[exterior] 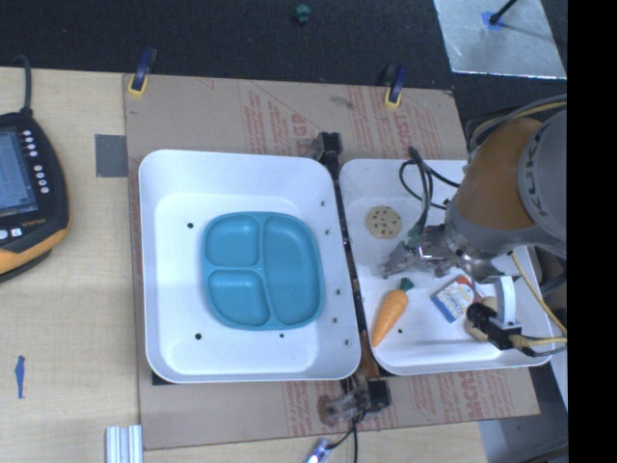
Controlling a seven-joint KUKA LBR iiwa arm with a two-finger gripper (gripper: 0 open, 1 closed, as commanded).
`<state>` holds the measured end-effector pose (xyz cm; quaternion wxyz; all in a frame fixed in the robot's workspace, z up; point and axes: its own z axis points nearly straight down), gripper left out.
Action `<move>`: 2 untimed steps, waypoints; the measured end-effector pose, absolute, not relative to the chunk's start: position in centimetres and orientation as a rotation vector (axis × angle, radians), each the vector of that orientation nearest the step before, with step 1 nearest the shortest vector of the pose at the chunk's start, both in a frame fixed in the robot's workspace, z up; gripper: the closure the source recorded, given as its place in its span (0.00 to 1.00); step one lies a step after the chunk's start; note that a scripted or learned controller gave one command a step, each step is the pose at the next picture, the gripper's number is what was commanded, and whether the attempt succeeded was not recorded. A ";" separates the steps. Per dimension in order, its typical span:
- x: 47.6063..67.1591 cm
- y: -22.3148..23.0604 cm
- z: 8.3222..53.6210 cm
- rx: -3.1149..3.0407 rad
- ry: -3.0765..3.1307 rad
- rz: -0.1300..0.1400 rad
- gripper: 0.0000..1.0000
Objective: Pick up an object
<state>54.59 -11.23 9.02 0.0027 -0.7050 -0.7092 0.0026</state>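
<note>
Hovering low over the right bin [386, 355], the gripper [403, 258] sits between the cookie [383, 222] and the toy carrot [388, 314], with nothing seen between its fingers; whether they are spread or closed I cannot tell at this size. The carrot lies just below the gripper, tilted, its green top nearest it, and looks the closest candidate. A good grasp would likely mean centring over the orange body, closing across its narrow width, and staying clear of the bin wall. A small blue-and-white packet [451, 300] lies to the carrot's right; its print is too small to read. In the left bin [159, 258], a blue divided plate [262, 269] lies well left of the carrot.
</note>
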 end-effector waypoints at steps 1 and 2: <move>49.9 -10.7 9.1 -2.212 -2.226 0.005 0.00; 51.8 -10.3 10.4 -2.213 -2.228 0.005 0.00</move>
